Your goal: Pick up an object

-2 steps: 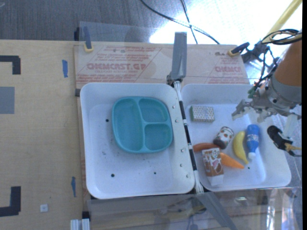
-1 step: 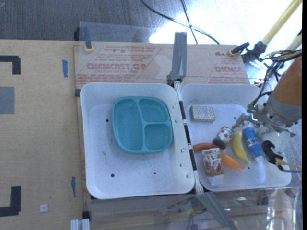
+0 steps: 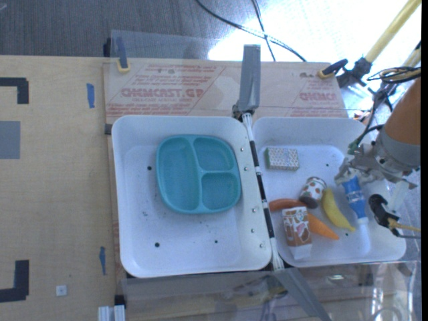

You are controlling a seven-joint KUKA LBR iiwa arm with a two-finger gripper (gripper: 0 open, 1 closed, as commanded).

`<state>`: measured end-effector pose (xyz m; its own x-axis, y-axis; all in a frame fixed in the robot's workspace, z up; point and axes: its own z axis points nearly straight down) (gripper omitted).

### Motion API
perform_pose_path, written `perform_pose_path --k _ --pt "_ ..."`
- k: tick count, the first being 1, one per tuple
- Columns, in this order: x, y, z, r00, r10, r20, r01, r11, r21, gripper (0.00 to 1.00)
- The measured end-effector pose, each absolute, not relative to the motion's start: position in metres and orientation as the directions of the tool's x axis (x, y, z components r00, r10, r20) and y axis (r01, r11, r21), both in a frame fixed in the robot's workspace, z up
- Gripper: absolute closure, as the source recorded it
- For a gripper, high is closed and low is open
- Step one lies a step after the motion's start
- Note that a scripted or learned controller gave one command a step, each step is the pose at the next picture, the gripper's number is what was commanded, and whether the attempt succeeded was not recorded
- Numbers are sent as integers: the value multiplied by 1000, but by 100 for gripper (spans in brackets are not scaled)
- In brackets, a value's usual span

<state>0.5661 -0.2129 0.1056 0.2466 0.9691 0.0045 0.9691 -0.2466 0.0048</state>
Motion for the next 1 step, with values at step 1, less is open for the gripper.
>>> perform_pose_path --k 1 --pt "605 -152 202 320 947 0 947 -320 2 100"
